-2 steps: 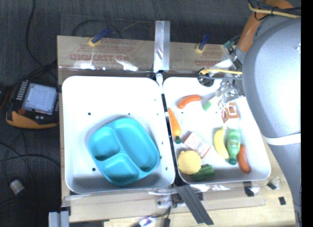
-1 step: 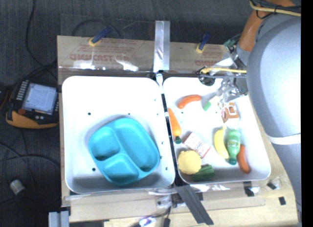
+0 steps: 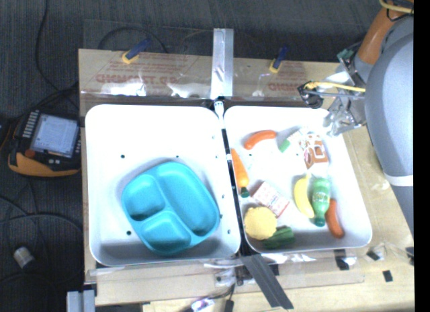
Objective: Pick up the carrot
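2 bins side by side on the table (image 3: 101, 62). Left bin (image 3: 107, 136) holds a divided tray (image 3: 170, 206), toward its near right part. Right bin (image 3: 349, 189) holds the rest: carrot (image 3: 239, 171) along its left wall, sausage (image 3: 259, 138) behind it nr the far wall, small box (image 3: 314, 150) to the sausage's right. Mid: a packet (image 3: 271, 197); lemon (image 3: 260, 222) in front of it, w/ a green veg (image 3: 279, 237) just beside. Right side: banana (image 3: 302, 197), bottle (image 3: 320, 196) touching it, another sausage (image 3: 334, 218) nr the right wall. Gripper (image 3: 339, 117) hangs over the far right corner, well apart from the carrot.

Red print on taped plastic sheet (image 3: 144, 75) — blurred, unreadable
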Controlling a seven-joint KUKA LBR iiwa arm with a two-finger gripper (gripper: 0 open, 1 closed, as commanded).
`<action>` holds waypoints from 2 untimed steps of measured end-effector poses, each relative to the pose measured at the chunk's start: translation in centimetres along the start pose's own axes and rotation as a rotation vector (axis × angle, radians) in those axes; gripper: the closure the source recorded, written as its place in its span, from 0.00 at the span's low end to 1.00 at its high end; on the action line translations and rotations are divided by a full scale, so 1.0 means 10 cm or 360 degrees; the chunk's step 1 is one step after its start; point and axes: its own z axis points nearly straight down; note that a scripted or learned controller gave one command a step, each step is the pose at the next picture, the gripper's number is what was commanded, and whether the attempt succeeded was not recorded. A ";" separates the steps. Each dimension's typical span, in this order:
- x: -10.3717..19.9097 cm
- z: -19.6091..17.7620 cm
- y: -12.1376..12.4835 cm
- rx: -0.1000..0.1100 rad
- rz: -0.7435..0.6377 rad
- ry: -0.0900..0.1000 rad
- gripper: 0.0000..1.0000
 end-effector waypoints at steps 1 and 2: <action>0.00 -0.08 -0.01 -0.0004 -0.0008 -0.0011 1.00; 0.00 -0.15 -0.02 -0.0008 -0.0015 -0.0023 1.00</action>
